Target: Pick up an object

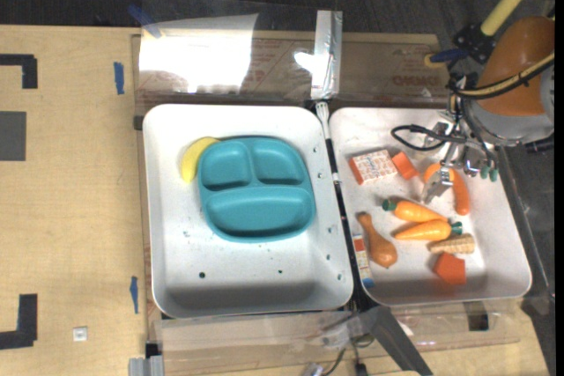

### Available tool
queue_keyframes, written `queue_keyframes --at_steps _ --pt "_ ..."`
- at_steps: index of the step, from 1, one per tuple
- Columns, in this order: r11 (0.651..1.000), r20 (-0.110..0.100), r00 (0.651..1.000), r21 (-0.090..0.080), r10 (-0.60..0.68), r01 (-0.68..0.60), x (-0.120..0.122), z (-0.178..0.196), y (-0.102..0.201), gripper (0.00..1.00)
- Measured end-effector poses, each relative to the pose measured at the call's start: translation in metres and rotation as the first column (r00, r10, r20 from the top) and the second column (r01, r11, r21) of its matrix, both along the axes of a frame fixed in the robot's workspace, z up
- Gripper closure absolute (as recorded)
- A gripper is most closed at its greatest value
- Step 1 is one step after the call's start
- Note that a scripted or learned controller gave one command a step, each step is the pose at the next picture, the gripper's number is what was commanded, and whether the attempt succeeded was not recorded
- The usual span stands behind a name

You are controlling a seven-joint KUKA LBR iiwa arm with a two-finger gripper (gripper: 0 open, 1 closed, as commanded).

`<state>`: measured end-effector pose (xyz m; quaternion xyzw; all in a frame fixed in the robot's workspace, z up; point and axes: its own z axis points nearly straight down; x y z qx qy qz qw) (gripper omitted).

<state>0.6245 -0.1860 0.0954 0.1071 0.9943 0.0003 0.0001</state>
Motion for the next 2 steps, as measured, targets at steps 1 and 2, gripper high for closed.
queue_keyframes --at_steps 1,2 --pt "0.994 0.009 0.994 -0.001 -0.112 0.112 -0.040 -0.007 0.014 0.00" --pt "0.988 0.011 0.988 -0.001 -0.152 0.152 -0.022 -0.007 0.014 0.00"
